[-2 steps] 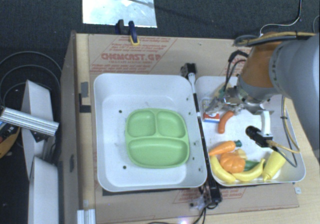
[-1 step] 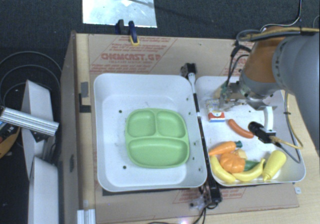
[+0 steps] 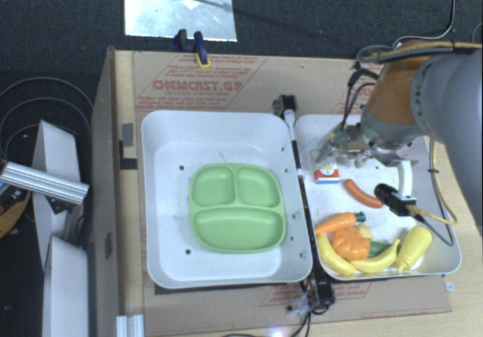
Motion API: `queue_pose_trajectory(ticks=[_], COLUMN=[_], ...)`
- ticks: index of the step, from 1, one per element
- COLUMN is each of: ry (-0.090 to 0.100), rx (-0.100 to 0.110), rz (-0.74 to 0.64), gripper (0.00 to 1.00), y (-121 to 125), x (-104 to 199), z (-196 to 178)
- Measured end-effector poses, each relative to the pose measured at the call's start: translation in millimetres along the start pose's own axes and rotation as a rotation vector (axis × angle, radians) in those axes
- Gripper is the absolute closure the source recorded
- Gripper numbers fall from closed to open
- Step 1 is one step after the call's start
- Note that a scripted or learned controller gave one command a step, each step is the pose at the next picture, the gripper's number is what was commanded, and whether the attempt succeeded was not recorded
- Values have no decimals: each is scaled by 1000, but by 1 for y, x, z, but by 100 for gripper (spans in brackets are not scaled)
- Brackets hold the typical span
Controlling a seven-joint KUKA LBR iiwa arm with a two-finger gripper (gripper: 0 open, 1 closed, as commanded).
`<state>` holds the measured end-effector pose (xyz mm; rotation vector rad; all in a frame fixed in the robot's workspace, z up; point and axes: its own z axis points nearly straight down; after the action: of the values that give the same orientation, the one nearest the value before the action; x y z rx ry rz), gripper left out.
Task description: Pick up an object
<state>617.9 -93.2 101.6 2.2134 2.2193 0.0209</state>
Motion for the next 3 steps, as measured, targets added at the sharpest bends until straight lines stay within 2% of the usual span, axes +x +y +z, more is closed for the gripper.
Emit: queue_pose_trajectory(ticks=[1,2,3], ry=[8,2,21], rx=[51,36,46], rz=[5,5,7], gripper=[0,0,0], y=[48,46,49], x=[-6,-11,-35], z=[13,0,12])
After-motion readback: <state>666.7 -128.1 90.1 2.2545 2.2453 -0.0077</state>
